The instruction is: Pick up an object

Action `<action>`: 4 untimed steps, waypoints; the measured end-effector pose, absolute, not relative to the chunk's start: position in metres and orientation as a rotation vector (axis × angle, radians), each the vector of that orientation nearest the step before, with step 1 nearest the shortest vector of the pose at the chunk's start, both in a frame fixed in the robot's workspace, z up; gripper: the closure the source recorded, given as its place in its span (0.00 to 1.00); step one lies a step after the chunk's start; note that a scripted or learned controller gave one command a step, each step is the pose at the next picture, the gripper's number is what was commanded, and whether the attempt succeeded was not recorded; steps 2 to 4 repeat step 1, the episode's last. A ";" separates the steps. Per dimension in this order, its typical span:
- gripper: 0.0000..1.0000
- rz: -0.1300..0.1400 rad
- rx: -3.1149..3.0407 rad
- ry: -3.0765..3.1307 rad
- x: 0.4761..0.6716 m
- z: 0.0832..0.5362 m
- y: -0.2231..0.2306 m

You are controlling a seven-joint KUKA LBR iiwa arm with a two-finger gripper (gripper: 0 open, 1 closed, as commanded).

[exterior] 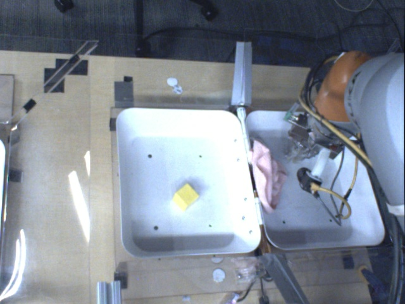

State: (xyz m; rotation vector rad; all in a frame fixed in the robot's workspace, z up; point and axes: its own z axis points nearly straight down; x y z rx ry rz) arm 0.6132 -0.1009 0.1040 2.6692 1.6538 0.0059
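A small yellow block (186, 197) lies in the left bin (136, 132), a little below its middle. A crumpled pink cloth (267, 174) lies against the left wall of the right bin (361, 230). My gripper (297, 147) hangs over the upper middle of the right bin, just to the right of the cloth's top end, with nothing seen between its tips. The grey arm with its orange band (335, 90) comes in from the upper right.
A metal divider post (242, 75) stands above the seam between the two bins. Black and yellow cables (329, 195) loop from the wrist over the right bin's floor. The wooden bench (57, 189) extends to the left.
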 end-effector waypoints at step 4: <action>1.00 0.006 2.498 1.901 0.625 0.193 -0.079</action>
